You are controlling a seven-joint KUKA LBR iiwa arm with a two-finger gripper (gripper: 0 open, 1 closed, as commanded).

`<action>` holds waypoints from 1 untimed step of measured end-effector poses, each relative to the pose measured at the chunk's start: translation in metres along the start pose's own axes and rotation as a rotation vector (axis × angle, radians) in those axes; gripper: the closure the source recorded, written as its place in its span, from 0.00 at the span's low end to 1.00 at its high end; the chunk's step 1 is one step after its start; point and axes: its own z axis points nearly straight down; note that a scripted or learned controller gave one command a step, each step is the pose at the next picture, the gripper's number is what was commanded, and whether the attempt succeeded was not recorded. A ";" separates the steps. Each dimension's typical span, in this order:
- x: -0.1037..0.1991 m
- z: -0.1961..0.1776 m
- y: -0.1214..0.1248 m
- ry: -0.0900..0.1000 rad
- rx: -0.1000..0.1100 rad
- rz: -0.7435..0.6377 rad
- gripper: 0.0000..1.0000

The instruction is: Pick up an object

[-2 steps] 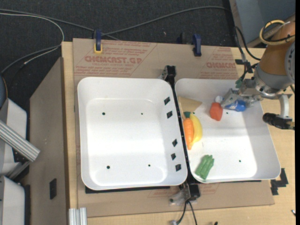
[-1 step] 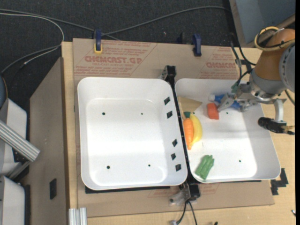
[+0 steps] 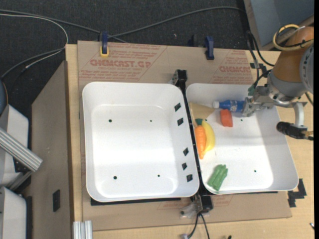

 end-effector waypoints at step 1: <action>0.001 -0.066 0.002 -0.002 -0.007 0.000 1.00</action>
